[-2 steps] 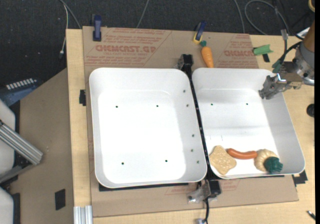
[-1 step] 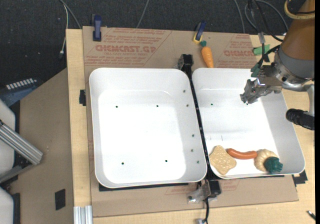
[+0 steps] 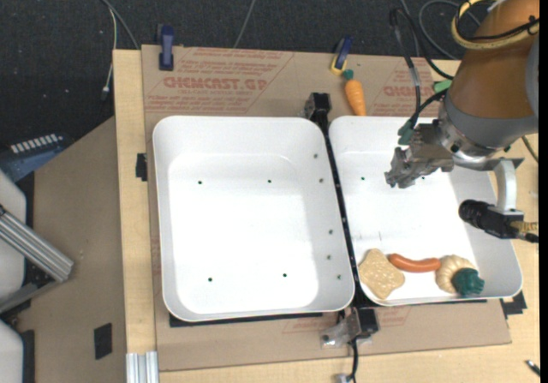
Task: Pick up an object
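Bench top (image 3: 223,90) — tan board with red print along the far strip. Resting directly on it: left bin (image 3: 248,218), white and shallow, taken here as landmark. Right bin (image 3: 428,210) touching its right wall, same make. Toy carrot (image 3: 354,96) on bare board beyond the landmark's far right corner — lying outside both bins. Blue clamp (image 3: 165,45) at the board's far edge, beyond the landmark's far left corner; second blue clamp (image 3: 342,53) just beyond the carrot. Small black clip (image 3: 318,105) at the landmark's far right corner, another (image 3: 360,320) at its near right corner.
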`<state>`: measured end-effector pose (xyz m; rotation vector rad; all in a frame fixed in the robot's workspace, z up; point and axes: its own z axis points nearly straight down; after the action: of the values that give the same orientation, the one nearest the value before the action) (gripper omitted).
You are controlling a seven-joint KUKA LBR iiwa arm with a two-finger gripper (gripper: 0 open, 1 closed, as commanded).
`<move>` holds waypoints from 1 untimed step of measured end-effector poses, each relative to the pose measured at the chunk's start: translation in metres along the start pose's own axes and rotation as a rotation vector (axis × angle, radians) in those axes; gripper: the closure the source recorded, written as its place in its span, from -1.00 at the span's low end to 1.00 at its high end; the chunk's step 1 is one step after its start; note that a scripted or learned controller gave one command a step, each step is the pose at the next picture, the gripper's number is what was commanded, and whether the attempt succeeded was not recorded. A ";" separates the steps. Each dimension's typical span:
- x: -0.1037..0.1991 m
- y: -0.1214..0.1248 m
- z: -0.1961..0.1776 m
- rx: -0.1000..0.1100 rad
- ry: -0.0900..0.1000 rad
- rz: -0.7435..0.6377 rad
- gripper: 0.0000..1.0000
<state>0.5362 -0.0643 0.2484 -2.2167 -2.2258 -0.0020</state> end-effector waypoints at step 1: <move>0.045 -0.001 0.000 0.000 0.000 0.000 1.00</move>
<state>0.5347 -0.0197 0.2489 -2.2165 -2.2254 -0.0017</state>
